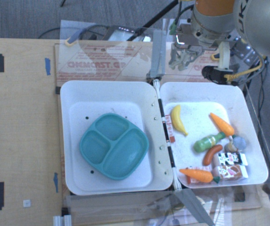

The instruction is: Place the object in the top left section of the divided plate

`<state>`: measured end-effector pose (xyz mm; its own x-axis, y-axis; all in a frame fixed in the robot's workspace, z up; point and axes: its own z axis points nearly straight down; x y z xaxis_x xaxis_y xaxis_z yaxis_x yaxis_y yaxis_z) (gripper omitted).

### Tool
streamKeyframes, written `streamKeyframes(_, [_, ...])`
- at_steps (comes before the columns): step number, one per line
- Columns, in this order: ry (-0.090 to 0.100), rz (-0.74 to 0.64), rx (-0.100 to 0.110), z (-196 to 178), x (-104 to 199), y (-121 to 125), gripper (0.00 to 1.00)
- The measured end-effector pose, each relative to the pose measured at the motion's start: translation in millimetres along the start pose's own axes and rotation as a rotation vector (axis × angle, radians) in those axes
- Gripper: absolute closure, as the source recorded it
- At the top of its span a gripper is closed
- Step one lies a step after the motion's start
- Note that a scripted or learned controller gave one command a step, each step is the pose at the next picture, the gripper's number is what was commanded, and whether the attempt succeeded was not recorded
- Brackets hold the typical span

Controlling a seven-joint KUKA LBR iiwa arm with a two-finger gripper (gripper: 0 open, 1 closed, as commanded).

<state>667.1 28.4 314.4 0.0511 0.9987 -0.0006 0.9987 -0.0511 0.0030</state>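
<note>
In the camera view, the gripper hangs above the far rim of the right bin, holding nothing; how far apart its fingers stand, I cannot tell. No item is singled out yet. The banana lies nearest, just below the gripper, long axis running near-to-far. The teal divided plate sits in the left bin, well to the left.

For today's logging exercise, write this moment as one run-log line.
arm: gripper above the bins' far edge, holds nothing | plate: left bin, sections bare | right bin: banana, two carrots, bottle, sausage, cartons | placing: not yet done
</note>
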Motion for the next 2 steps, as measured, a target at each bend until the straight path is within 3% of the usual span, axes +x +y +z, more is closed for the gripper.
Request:
streamKeyframes(1, [0.0,0.008,0.003,87.1,26.7,-83.2,1.0])
streamKeyframes(2, [0.0,-0.132,0.0,-83.7,35.8,-14.3,1.0])
